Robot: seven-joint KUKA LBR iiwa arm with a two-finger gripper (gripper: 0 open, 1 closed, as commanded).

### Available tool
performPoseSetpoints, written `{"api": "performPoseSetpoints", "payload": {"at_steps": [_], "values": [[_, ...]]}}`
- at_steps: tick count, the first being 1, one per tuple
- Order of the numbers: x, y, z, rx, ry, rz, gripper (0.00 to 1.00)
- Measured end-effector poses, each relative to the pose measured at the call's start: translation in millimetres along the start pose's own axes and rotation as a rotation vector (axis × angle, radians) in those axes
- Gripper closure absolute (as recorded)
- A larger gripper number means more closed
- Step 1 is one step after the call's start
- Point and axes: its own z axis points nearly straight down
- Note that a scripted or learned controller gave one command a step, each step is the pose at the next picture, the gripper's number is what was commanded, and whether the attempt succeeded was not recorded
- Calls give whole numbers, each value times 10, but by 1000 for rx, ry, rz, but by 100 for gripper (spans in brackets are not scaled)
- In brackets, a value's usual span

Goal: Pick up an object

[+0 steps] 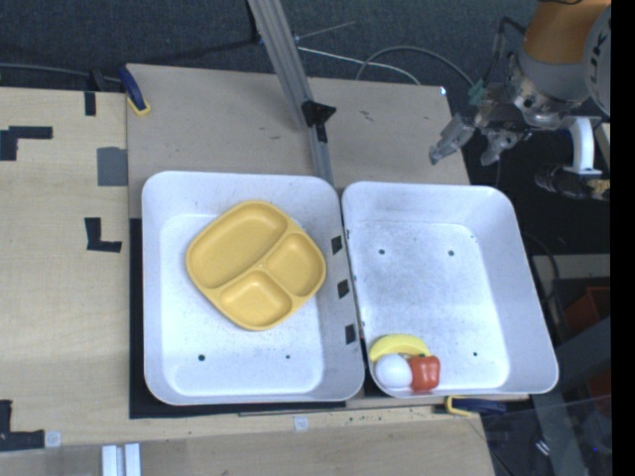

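A yellow divided plate (255,264) lies in the left bin (169,365). In the near left corner of the right bin (496,266) sit a yellow banana-like piece (398,344), a white egg-shaped ball (394,370) and a small red piece (425,372), packed together. My gripper (466,147) hangs above the bench beyond the right bin's far edge, at the upper right, well away from all these objects. Its two fingers stand apart, with nothing between them.
A grey metal pole (283,58) slants down from the top to the gap between the bins. Cables (397,58) run over the bench behind the bins. A blue and yellow clamp (134,92) sits at the bench's far left corner.
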Motion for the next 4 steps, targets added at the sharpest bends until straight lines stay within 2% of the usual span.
{"api": "performPoseSetpoints", "payload": {"at_steps": [1, 2, 4], "values": [[-2, -1, 0, 0, 0, 0, 0], [48, -56, 459, 4, 0, 1, 0], [37, -68, 1748, 6, 0, 0, 0]]}}
